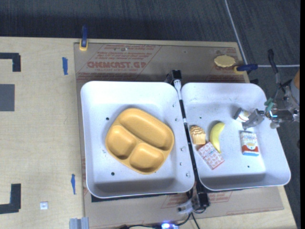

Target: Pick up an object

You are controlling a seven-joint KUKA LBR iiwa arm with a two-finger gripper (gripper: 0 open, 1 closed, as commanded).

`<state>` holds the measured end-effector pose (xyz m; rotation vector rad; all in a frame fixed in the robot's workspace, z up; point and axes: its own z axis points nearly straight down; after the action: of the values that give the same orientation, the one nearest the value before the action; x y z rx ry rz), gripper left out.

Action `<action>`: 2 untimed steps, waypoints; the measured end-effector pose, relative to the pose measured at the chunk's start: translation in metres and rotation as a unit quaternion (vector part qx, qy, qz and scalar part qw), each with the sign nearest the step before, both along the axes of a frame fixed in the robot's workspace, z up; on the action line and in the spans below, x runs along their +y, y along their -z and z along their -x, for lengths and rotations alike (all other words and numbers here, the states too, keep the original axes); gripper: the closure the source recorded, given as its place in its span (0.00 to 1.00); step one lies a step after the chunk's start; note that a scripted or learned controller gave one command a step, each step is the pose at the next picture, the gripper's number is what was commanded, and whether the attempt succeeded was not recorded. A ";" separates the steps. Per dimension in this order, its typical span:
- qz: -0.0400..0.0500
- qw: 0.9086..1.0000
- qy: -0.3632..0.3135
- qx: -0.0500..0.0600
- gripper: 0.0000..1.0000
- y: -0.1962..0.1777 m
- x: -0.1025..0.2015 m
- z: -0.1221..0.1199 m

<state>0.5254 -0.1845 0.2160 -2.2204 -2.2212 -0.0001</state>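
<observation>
Banana (217, 135), carton (249, 143) and packets lie in the right bin (271, 175), none lifted. End effector (251, 117) hovers just above the carton; its grip state seems unreadable. Grasp and lift remain.

Tan bench top (38, 142), brown board (157, 61), blue clamps (84, 36), dark floor (143, 8)

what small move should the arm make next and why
Probably lower the claw toward the small white carton, which lies just below it in the right bin. Nothing is visibly held, and the carton lies apart from the banana, so it looks the easiest pick.
</observation>
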 end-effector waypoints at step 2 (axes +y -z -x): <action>0.000 1.000 0.001 -0.002 1.00 0.108 -0.028 0.045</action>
<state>0.4800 -0.2127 0.1084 -2.2239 -2.2217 -0.0026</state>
